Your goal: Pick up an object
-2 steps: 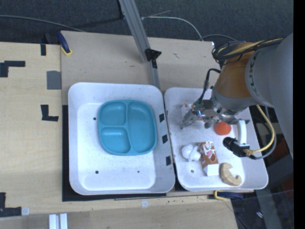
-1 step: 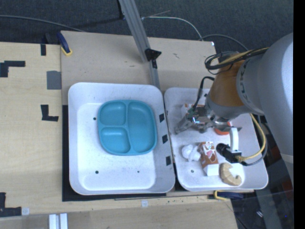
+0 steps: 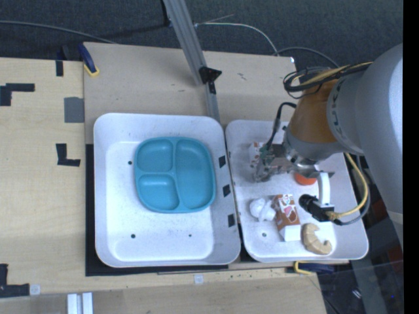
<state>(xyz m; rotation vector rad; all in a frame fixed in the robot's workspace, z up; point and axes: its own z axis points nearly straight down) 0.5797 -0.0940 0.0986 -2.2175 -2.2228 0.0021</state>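
Croissant (image 3: 317,239) in right bin (image 3: 340,250) front corner | hand (image 3: 262,165) low over bin's rear | grip state: cannot tell

Glossy plastic tray (image 3: 175,174) — matt white bins (image 3: 114,195), pale wood bench (image 3: 39,195).

So off to my left there's the other white bin (image 3: 114,195), and sitting in it is a teal plate (image 3: 175,174) with three sections, pushed toward the back half. Both bins rest on a tan board (image 3: 137,77) with a dark mat (image 3: 90,208) peeking out at its left edge. A grey metal bar (image 3: 186,34) slants down from the top. A few cables (image 3: 46,28) run over the dark floor, and bits of black tape (image 3: 63,154) sit on the wooden bench (image 3: 36,195).
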